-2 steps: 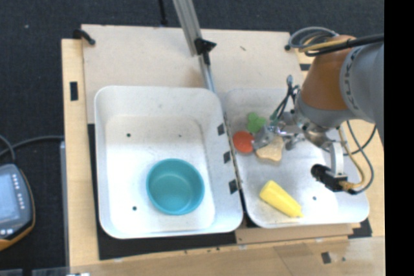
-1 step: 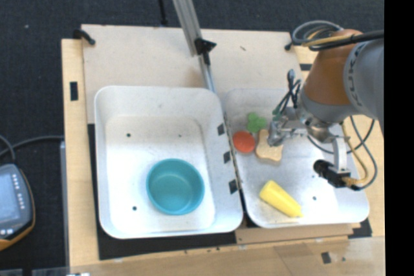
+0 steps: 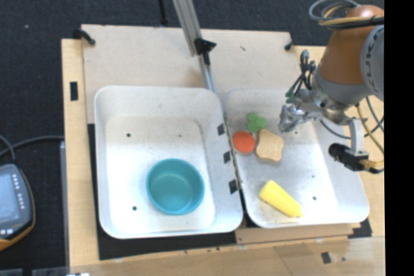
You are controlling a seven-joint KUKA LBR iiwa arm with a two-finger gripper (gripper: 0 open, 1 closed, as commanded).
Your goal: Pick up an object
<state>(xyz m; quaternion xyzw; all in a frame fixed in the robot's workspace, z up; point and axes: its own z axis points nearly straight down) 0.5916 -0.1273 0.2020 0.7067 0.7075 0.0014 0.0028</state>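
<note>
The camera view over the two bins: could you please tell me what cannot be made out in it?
- Pincer: too small and blurred to tell how its tips stand.
- Green object: too small to identify; whether it touches the red ball is unclear.
- Tan piece: blurred, so what it is stays unclear.
- Arm: cut off by the right edge.
- Device at left: cut off by the left edge.

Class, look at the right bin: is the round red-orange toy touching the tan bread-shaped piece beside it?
Touching. In the camera view, the round red-orange toy and the tan bread-shaped piece meet edge to edge, with no white bin floor between them.
</note>
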